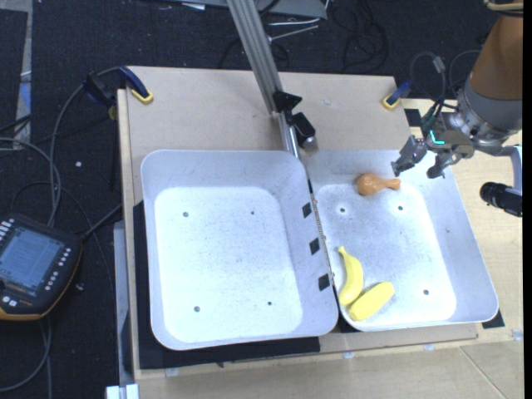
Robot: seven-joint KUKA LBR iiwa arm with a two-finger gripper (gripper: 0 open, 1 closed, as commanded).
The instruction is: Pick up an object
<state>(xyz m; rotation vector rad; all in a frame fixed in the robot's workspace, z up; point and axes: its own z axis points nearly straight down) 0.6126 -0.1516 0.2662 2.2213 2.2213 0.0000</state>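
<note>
In the right bin (465,248) an orange-brown drumstick-shaped toy (376,184) lies near the far wall. A yellow banana (351,274) and a yellow oval piece (371,300) rest together near the front left corner of that bin. My gripper (422,161) hangs over the bin's far right corner, to the right of the drumstick and apart from it. Its two dark fingers are spread, with nothing between them.
The left bin (166,173) stands beside the right one, their rims overlapping in the middle. A slanted metal pole (259,48) with a black clamp rises behind the bins. Yellow-and-blue clamps (137,90) sit on the bench's far corners.
</note>
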